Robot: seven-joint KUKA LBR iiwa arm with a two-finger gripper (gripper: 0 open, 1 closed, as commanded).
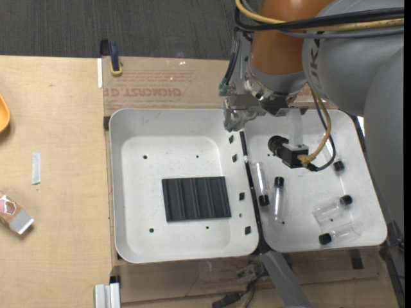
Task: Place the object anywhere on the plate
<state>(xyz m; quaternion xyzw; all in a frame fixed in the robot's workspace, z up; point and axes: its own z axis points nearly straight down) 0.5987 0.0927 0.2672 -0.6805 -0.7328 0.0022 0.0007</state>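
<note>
camera view puts the gripper [239,119] over the far end of the bins' shared rim, its state impossible to tell, while clear black-capped vials [277,197] lie lengthwise nearer the camera, the dark ribbed plate [195,197] leftward.

The arm [334,37] hides the right bin's [359,230] far corner and its own gripper's fingertips, while an orange object [3,114] is cut off at the left edge

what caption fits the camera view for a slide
KUKA arm's claw above the divider between two white bins: dark ribbed plate in the left bin, clear black-capped vials in the right.
</note>
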